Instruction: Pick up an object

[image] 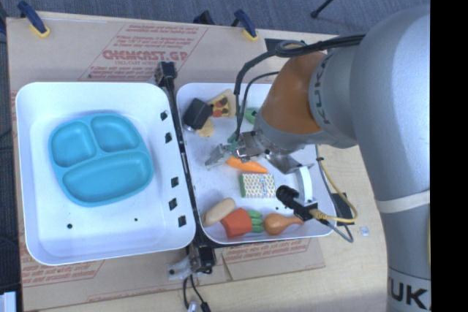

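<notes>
- Hovering over the right bin (191, 179): gripper (232, 151), low above the middle of the toy pile.
- Fingers: can't tell whether apart or together, wrist blocks them.
- Orange carrot (246, 166) just beside the fingertips, not seen between them.
- Nearby: checkered block (257, 186), red-green vegetable (240, 222), black object (197, 113).
- Left bin (29, 157) holds a blue divided tray (101, 158).

Left white bin (29, 157) holds one blue sectioned tray (101, 158) — three compartments, lying flat, toward its far left. Cardboard sheet (146, 47) with red print underlies both bins. Blue clamps (34, 18) grip its far edge — left corner and near centre.
</notes>
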Robot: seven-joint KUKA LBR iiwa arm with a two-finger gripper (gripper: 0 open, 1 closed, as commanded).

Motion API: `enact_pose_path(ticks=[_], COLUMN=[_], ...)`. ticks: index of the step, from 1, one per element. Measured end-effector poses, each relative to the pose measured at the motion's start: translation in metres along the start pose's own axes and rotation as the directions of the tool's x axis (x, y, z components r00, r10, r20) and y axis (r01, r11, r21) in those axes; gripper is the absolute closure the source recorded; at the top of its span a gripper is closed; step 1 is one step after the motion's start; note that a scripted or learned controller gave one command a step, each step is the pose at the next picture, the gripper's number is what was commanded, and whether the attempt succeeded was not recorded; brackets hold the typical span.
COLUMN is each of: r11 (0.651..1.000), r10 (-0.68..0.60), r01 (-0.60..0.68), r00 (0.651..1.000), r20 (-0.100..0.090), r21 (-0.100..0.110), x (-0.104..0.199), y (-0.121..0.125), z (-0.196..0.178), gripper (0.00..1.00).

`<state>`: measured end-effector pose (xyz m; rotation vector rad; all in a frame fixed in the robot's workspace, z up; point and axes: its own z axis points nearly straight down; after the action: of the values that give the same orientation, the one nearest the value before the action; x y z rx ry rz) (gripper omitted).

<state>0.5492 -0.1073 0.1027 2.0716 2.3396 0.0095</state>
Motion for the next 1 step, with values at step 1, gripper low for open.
enact_pose_path(ticks=[1], r11=[1.000], r10=[-0.001], r01=[0.001], r00=[1.000], r20=[0.008], r21=[-0.004], x=[-0.0039], y=[0.0013], z=[-0.0129], gripper=[1.00])
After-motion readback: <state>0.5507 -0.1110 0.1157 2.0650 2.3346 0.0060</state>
